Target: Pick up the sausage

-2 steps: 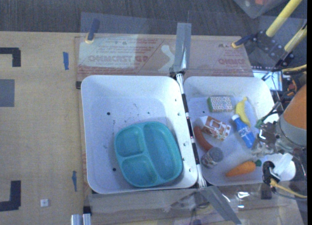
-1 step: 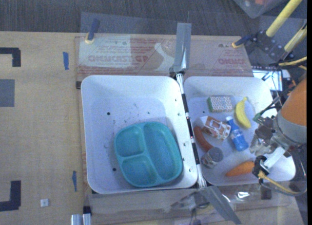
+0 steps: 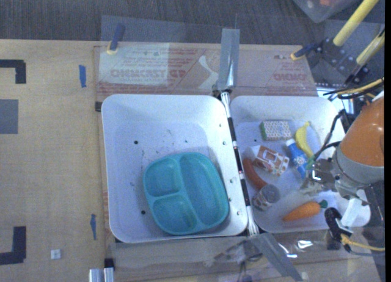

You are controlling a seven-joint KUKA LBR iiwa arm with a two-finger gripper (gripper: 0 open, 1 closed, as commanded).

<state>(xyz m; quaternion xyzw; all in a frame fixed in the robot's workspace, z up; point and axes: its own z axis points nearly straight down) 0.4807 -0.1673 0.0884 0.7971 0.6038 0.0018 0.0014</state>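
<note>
The sausage [image 3: 253, 173] is lying in the right bin [image 3: 244, 111], close against its left wall about halfway down, slanting toward the near left corner; a small grey can [image 3: 266, 196] is sitting just beside its lower end, and a little printed carton [image 3: 272, 159] is lying just to its right. The gripper [image 3: 315, 176] is hanging over the right half of that bin, near the blue bottle [image 3: 297, 154] and above the carrot [image 3: 302, 211], well apart from the sausage; I cannot tell how its fingers are standing, since the wrist is covering them, and nothing is showing between them. The teal plate [image 3: 185, 193] is resting in the near part of the left bin [image 3: 122, 152]. The step in hand, by my judgement, is the approach, with no grasp yet made; the next move is calling for travel leftward across the bin, then a descent lined up across the sausage's slant, keeping clear of the can, the carton and the bin wall.
</note>
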